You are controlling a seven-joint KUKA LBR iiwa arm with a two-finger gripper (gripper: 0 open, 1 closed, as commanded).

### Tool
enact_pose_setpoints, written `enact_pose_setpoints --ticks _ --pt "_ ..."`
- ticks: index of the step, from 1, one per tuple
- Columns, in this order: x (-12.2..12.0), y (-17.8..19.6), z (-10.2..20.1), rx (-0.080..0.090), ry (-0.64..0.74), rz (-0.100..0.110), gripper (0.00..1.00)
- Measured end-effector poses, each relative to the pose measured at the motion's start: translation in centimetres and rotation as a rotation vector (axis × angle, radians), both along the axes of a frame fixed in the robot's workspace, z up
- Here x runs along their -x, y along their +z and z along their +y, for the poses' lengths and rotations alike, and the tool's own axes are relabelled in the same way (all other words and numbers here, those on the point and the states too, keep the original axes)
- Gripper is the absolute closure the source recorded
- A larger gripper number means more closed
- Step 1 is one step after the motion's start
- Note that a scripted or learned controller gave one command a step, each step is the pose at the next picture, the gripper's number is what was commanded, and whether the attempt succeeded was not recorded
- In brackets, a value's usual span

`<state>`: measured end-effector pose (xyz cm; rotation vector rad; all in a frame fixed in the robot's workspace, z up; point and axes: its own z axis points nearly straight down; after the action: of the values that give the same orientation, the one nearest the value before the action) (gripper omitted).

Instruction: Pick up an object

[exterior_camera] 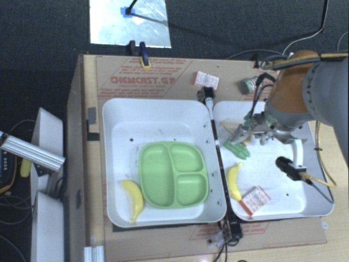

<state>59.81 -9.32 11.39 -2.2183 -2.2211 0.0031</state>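
Green object (pixel 238 148) lies directly beneath my end effector (pixel 244 137) in the right bin (pixel 305 203), long axis slanting down-right; I cannot tell my grip state.

From my seat I look down on dark carpet (pixel 43 37) covering the floor around the desk (pixel 158 78), whose top is a brown cardboard sheet printed with red lettering. A shiny silver sheet (pixel 131 15) lies on the carpet beyond the desk, marked with a patch of blue tape (pixel 128 11). At the left stands a white and metal frame (pixel 32 157). Thin cables (pixel 322 21) trail across the carpet at the upper right.
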Motion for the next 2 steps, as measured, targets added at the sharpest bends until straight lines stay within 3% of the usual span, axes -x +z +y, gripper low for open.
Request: enact_pose_setpoints --ticks 1,2 --pt "-2.5 -2.3 -0.3 -0.001 0.003 -0.014 0.00" --pt "-0.1 -2.9 0.7 0.000 0.000 -0.004 0.00"
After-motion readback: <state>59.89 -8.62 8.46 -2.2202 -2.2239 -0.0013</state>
